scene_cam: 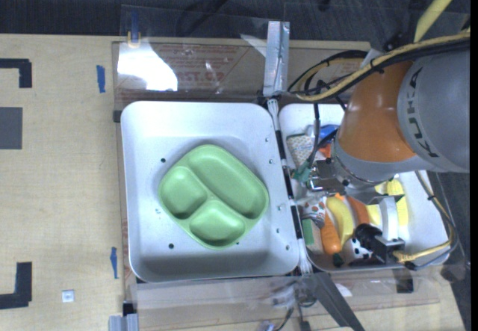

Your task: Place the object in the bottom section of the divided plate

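Observation:
A light green divided plate [213, 194] lies in the left white bin [149, 128], tilted, with three compartments. Nothing lies in its bottom section [216, 223] or in the other two. My gripper [318, 181] hangs low over the left part of the right bin [437, 229], beneath the grey and orange wrist [377, 124], which covers most of it. Just below it lie a yellow banana [342, 217] and an orange carrot [330, 235] among other toys. I cannot make out anything held in it.
The right bin also holds a black and white toy [366, 243], a yellow piece [399, 202], a speckled packet [300, 146] and a green item [307, 229]. A clear plastic wall [202, 60] stands behind the left bin. Cables [328, 72] loop behind the arm.

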`<action>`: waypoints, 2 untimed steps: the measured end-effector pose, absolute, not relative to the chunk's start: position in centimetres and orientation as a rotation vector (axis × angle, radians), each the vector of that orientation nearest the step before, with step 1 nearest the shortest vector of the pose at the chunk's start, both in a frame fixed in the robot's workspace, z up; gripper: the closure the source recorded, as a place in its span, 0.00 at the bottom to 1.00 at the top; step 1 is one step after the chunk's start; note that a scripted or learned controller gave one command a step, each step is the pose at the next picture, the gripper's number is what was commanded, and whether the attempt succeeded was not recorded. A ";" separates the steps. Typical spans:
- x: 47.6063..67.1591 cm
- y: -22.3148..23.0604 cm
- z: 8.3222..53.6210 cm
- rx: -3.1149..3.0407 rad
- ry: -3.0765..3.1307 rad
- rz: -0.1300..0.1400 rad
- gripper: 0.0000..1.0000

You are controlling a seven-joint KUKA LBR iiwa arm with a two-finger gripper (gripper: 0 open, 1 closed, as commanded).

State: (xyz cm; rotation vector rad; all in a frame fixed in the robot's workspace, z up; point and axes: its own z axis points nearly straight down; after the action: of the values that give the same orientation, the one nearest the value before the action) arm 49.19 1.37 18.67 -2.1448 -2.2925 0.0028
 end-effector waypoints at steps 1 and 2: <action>49.2 1.4 19.6 -2.145 -2.292 0.003 1.00; 49.3 1.3 20.5 -2.147 -2.293 0.002 1.00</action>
State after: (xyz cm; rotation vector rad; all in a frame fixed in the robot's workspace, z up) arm 49.32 1.32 20.54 -2.1468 -2.2934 0.0021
